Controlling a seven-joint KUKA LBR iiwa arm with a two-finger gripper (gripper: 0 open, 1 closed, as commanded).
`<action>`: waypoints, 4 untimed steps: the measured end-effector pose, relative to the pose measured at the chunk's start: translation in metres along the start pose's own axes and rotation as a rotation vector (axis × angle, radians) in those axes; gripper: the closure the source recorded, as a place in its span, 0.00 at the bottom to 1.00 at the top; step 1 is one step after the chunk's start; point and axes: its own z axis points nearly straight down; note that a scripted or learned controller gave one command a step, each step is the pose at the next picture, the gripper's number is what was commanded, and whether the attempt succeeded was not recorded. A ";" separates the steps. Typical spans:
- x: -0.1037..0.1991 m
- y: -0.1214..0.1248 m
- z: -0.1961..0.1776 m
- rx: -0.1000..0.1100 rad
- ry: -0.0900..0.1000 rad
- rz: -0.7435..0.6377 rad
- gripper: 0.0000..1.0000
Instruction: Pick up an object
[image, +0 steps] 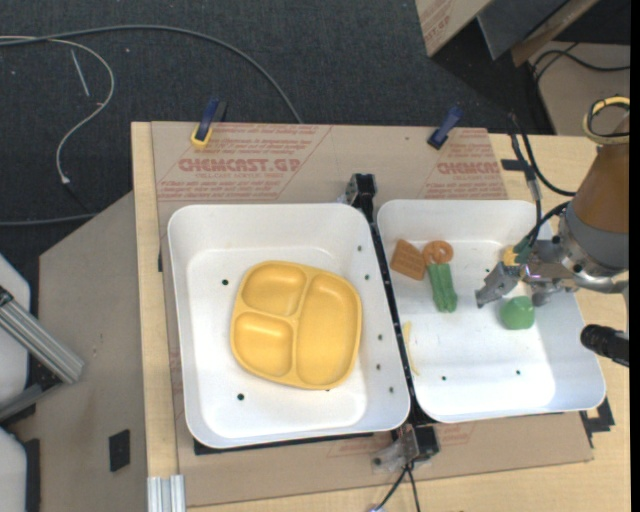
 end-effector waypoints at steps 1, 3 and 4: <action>0.000 0.003 -0.006 -0.012 -0.002 -0.003 0.00; -0.013 -0.008 0.104 -0.006 -0.001 -0.002 0.00; -0.012 -0.009 0.119 -0.009 -0.001 -0.002 0.00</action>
